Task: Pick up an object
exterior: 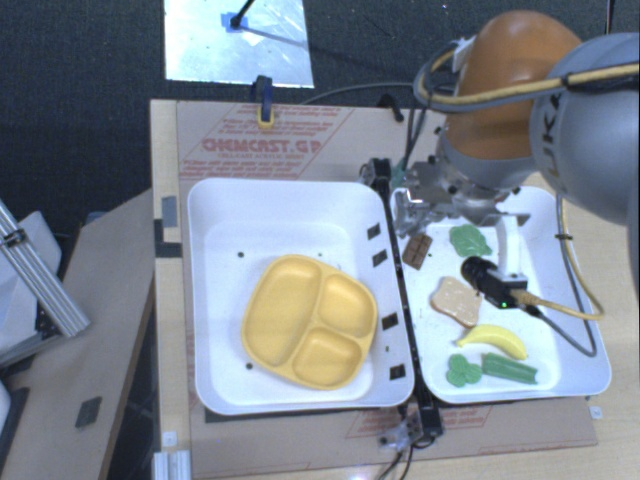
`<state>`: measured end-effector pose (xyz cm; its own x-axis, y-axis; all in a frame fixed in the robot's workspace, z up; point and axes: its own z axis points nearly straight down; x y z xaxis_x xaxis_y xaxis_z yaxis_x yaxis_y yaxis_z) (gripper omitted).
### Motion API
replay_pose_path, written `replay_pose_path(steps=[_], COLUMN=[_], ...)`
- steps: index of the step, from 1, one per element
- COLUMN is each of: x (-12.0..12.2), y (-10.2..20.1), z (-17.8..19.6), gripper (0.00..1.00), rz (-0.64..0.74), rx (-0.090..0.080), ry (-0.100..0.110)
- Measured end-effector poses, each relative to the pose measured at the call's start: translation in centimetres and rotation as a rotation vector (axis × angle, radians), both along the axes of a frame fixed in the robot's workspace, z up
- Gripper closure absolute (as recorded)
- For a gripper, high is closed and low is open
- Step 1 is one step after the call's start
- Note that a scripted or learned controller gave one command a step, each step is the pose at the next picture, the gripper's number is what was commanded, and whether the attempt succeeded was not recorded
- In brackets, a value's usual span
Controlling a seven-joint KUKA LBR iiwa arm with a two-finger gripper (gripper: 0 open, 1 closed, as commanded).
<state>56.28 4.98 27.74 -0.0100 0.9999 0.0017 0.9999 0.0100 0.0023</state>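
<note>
2 white bins sit side by side on the bench; the left bin (215,268) carries a yellow divided tray (308,320), the right bin (580,368) carries the pickable items. The arm (510,88) hangs over the upper left part of the right bin, with the gripper (418,230) low near the divider between the bins.

A small brown block (417,250) lies directly under the gripper, at or between the fingertips. Contact cannot be confirmed, and whether the pincer is spread or pressed together cannot be told at this angle.

Other candidates in the right bin: a green leafy piece (468,239), a toast slice (457,301), a banana (492,340), a green bean pod (510,370) and a green broccoli piece (462,370), all apart from the gripper.

Judged step: approach or grasp attempt on the brown block, not a completed pick. Next move calls for a firm closure on the block, then a straight lift clear of the divider wall.

Surface: a pale wooden bench with printed cardboard (262,138) under the bins. Room: dark carpet, a reflective sheet (235,23) on the floor, a metal rail (40,278) at left.
</note>
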Motion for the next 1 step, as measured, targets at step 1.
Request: replay_pose_path(steps=[1], x=[-0.08], y=[5.44], z=[-0.6], gripper=[1.0], rz=[-0.001], rx=[0.0], ry=[0.001])
